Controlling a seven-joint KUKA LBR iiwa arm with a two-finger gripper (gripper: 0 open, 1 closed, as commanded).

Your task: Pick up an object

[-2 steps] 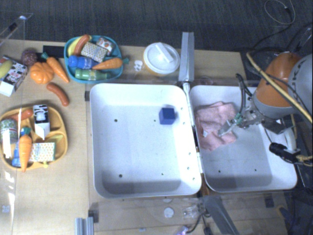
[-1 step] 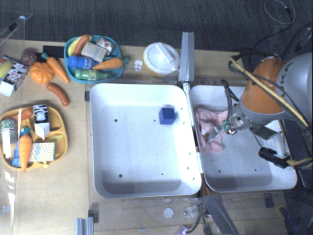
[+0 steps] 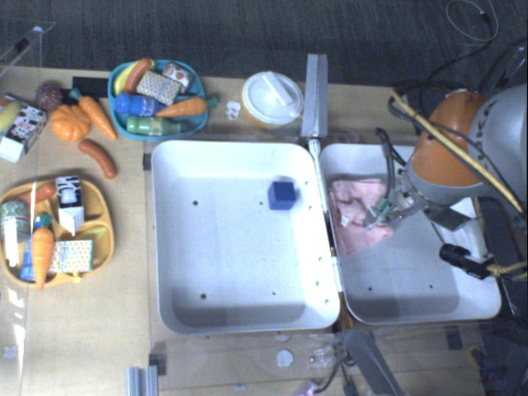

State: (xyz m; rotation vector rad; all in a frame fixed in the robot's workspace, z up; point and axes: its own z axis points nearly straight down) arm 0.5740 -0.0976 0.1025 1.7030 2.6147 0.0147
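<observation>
1. Landmark: the divider where the two white bins meet. Everything below is placed against it.
2. Pink cloth lies crumpled in the right bin, just right of the divider, toward the bin's far half. Looks limp and light; likely to sag, stretch and trail when lifted. No risk of breakage, little risk of slipping once a fold is pinched.
3. Blue cube sits in the left bin, just left of the divider, far half. Small, rigid, flat-sided; probably light. Squared faces suit a parallel pinch across opposite sides.
4. Gripper is low over the cloth's right edge, further right of the divider than the cloth's middle. Grip state: cannot tell; the tip is small and blurred against the fabric.
5. Best hold on the cloth, in my judgement: a raised ridge or bunched fold near its middle, not a flat edge, which could slide out.
6. Edges: the cloth's left side lies close to the divider wall, so a descent there risks clipping the rim. Its right side faces open bin floor.
7. Room: the near half of the right bin, right of the divider, is bare floor. Straight-up lift looks unobstructed.
</observation>
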